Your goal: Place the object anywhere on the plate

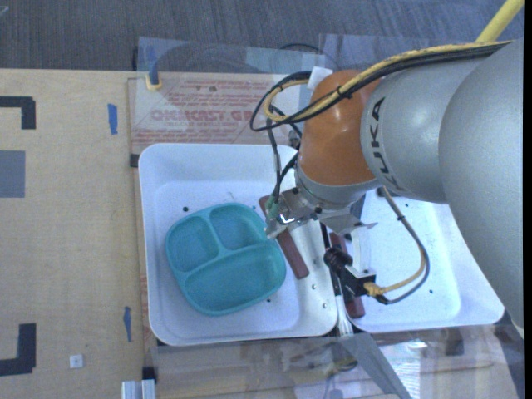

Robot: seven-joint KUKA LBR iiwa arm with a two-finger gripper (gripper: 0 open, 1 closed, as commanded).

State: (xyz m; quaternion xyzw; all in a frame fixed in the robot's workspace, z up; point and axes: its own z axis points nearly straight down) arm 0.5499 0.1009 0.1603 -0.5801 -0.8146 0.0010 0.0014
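Arm [432,123] over bins, plate [224,258] left.

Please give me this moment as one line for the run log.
arm: over the seam between the bins | tool: beside plate's right edge | plate: teal, divided, in left bin | object on plate: none seen

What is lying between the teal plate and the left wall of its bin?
Bare white bin floor; the camera view shows nothing between the plate and the left bin wall.
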